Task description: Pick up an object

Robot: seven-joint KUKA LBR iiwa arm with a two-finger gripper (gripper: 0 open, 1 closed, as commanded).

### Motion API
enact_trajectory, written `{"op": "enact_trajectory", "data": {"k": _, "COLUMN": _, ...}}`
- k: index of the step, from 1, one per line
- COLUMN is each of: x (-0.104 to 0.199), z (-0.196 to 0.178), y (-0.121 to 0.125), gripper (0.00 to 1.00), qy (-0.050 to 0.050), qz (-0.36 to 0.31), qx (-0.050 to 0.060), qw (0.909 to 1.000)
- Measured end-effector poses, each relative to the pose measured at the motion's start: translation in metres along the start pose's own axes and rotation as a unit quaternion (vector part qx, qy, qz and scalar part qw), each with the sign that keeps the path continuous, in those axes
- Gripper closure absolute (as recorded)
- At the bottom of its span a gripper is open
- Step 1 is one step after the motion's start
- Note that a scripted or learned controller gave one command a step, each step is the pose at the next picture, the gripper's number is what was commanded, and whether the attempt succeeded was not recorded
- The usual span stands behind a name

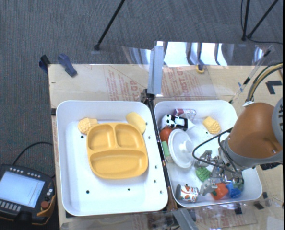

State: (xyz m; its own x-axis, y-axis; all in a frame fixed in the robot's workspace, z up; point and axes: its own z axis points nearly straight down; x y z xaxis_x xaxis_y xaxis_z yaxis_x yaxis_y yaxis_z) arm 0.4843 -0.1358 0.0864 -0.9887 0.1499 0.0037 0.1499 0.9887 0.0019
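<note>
Grey carpet lay round the counter [109,83] w/ 2 white bins: left bin [70,176] held 1 yellow divided plate [117,150], right bin [226,105] approx. 8 small items, end effector [218,178] low over orange toy [220,190] at the near edge, jaw state unclear, nothing lifted yet.

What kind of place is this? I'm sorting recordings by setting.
Probably a robotics lab test bench, not a home. A grey arm with an orange band reaches over two shallow white bins holding toy items, a handheld control pendant with a screen lies on grey carpet, and tripod legs stand behind.
</note>
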Motion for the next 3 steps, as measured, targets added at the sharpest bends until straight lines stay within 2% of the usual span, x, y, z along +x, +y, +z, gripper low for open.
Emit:
{"op": "enact_trajectory", "data": {"k": 1, "x": -0.0438, "z": -0.0012, "y": -0.0516, "gripper": 0.00, "qy": -0.002, "qz": 0.021, "qx": 0.001, "qw": 0.9998}}
{"op": "enact_trajectory", "data": {"k": 2, "x": -0.0446, "z": -0.0107, "y": -0.0484, "gripper": 1.00, "qy": -0.002, "qz": 0.018, "qx": 0.000, "qw": 0.9998}}
{"op": "enact_trajectory", "data": {"k": 3, "x": -0.0444, "z": -0.0103, "y": -0.0478, "gripper": 0.00, "qy": -0.002, "qz": 0.017, "qx": 0.000, "qw": 0.9999}}
